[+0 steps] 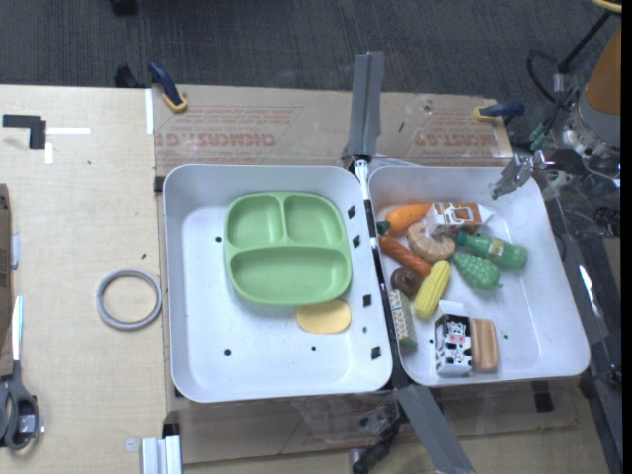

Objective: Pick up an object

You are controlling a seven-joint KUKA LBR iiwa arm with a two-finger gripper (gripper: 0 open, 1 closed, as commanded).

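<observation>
So the bench [79, 215] is pale wood with a brown cardboard sheet [257, 126] under the two white bins; dark grey carpet [296, 18] behind; a tape ring [129, 297] and scissors [18, 408] sit out left. Left bin [188, 363] has a green divided plate [287, 247]; right bin [563, 334] has the toy food pile, corn cob [433, 286] in the middle. Gripper [513, 178] hangs over the right bin's far corner, holding nothing; can't tell its spread.

A roll of tape [129, 297] lies on the wooden bench [79, 225] left of the bins, with scissors [17, 408] nearer the front edge — and two blue clamps [168, 85] (one each side) pin the cardboard [252, 126] behind.
</observation>
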